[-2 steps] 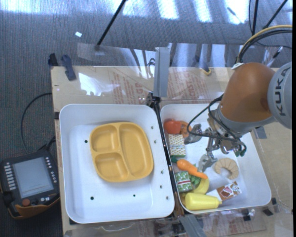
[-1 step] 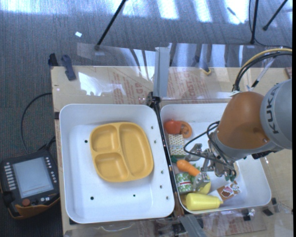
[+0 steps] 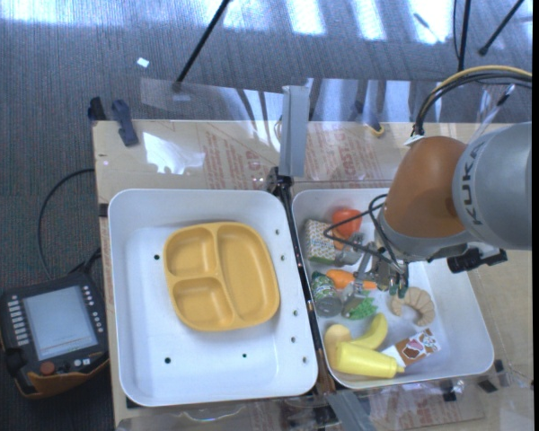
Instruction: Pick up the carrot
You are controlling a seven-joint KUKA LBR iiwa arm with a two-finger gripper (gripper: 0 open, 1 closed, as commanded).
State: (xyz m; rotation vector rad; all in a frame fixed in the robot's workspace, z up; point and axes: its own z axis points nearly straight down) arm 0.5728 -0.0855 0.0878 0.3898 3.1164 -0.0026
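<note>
The carrot is a small orange piece lying near the middle of the right bin, among other toy foods. My gripper hangs low over the bin just to the right of the carrot, at its orange tip or very close to it. The arm's orange band and grey wrist hide much of the gripper from above. I see nothing lifted off the bin floor.
Around the carrot lie an orange-red round fruit, a checkered packet, a small can, a green vegetable, a croissant, a banana and a yellow bottle. The left bin holds a yellow divided plate.
</note>
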